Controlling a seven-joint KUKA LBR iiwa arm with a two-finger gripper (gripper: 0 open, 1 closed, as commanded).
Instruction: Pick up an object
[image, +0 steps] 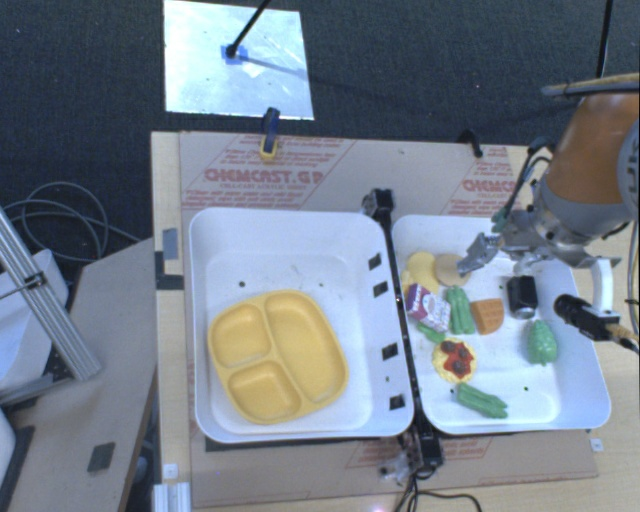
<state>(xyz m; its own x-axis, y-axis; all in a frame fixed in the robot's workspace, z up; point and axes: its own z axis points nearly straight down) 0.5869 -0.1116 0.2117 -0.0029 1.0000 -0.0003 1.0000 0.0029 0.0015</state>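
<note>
So the arm comes in from the right and hangs over the far part of the right bin. The pincer sits low by the far-left corner of that bin, right next to a pale yellow lump and a tan round piece. Can't tell whether it's spread or pressed together, and nothing visibly sits between the tips.

The rest of the toys are scattered in the same bin: a purple-and-white packet, a green pod beside an orange chunk, a black block, a green lumpy veg on the right, a yellow-and-red piece, plus another green pod nearest the camera.

The left bin holds a yellow divided tray, lying flat. Both bins sit on the counter.
</note>
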